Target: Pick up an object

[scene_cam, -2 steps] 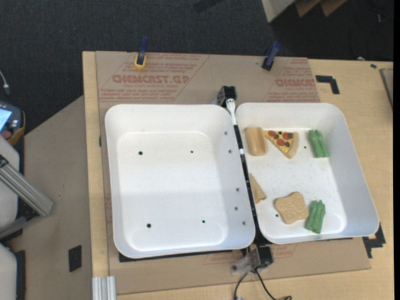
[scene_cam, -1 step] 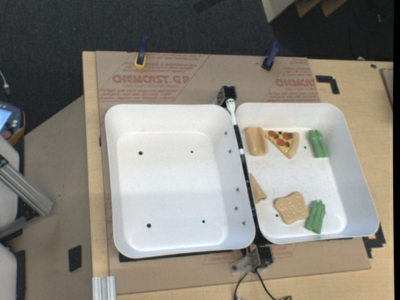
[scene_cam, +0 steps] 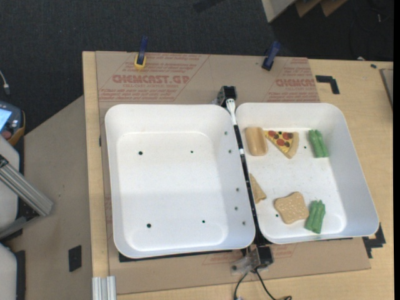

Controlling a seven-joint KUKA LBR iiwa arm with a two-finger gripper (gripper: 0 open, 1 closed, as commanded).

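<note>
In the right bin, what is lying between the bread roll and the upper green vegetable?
The camera view shows a pizza slice between the bread roll and the upper green vegetable.

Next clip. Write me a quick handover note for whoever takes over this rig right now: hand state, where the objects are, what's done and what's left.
Objects: all in the right bin. Far row: bread roll, pizza slice, green piece. Near side: toast slice touching a second green piece, and a tan wedge against the wall beside the left bin.
Done: nothing picked so far.
Left: the whole pick; the far-row items lie apart, so they look like easier targets.
</note>
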